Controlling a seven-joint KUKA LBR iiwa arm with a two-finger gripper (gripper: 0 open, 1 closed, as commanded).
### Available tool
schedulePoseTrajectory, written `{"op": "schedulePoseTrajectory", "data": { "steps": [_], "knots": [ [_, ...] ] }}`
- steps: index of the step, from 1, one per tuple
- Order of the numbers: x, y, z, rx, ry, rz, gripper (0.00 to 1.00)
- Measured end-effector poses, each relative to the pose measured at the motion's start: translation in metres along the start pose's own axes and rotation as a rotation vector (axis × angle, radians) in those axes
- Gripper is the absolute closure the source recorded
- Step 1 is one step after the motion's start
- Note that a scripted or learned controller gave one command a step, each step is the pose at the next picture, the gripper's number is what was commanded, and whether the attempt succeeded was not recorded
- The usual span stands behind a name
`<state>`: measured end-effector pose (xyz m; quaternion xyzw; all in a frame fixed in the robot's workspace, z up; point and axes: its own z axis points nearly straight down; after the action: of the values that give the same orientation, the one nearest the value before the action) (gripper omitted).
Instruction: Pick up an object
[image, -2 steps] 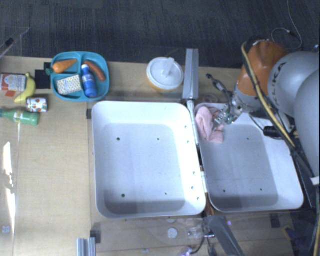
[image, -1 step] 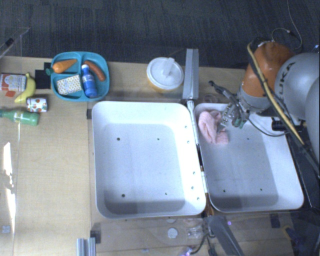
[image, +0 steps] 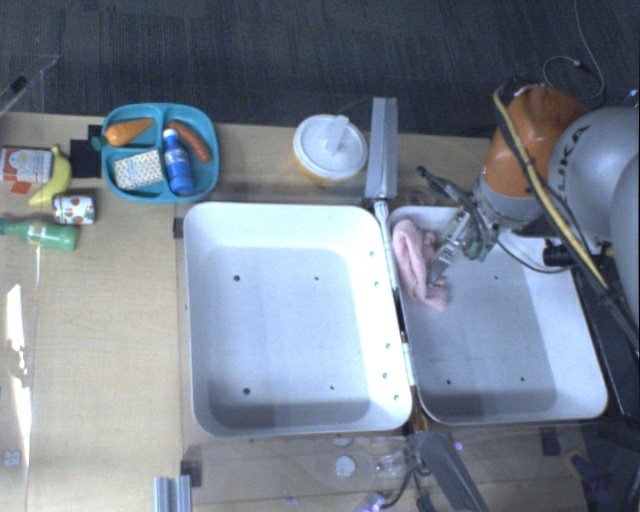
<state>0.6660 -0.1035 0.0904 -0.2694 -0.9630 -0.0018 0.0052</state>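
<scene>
Two white bins sit side by side on the bench, close to where I stand. Left bin (image: 290, 320) has only a bare white floor with a few small dots. Right bin (image: 510, 340) holds a pink cloth (image: 415, 262), bunched up in the top left corner, right against the wall between the bins. The grey arm (image: 590, 160) with its orange band (image: 525, 140) leans in from the right, and its gripper (image: 443, 256) points down at the cloth's right edge. The tips touch or almost touch the pink folds, but I cannot tell how wide they are or if they have any of it (they are small and dark from here). Farther back on the wooden bench (image: 100, 350) sits a blue tray (image: 205, 130) with toy food in it, a round white lid (image: 330, 147) on a yellow cup, and some little things at the far left: a banana (image: 55, 178), a can (image: 73, 209) and a green bottle (image: 40, 234).
</scene>
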Motion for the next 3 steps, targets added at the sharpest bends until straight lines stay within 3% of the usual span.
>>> {"op": "schedulePoseTrajectory", "data": {
  "steps": [1,2,3],
  "knots": [
    [0.015,0.013,0.001,0.001,-0.008,0.284,0.00],
    [0.012,0.016,-0.009,-0.009,-0.019,0.282,1.00],
    [0.002,-0.018,-0.051,-0.002,-0.014,0.084,1.00]
  ]
}}
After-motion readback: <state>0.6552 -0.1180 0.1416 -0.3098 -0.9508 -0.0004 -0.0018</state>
